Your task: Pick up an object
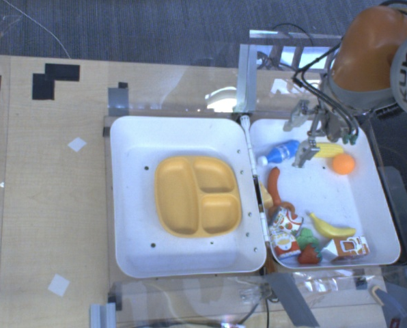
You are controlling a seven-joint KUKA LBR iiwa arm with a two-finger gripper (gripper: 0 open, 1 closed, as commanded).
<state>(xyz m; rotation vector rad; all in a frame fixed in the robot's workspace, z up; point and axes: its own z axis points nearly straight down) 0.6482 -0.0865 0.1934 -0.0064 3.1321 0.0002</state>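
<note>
My gripper (301, 137) hangs over the back of the right bin (384, 214), open, with nothing between its fingers. A blue bottle (278, 153) lies just left of it. A yellow object (328, 149) lies right beside the gripper, partly under the wrist, with an orange ball (343, 164) next to it. Toward the front of this bin are a red sausage (274, 184), a banana (331, 227), a printed packet (283, 229), a strawberry (309, 254) and a small carton (351, 248).
The left bin (132, 183) holds a yellow divided plate (197, 195). A metal post (246, 77) stands behind the wall between the bins. The arm's orange band (371, 46) and cables hang over the right bin's back right corner.
</note>
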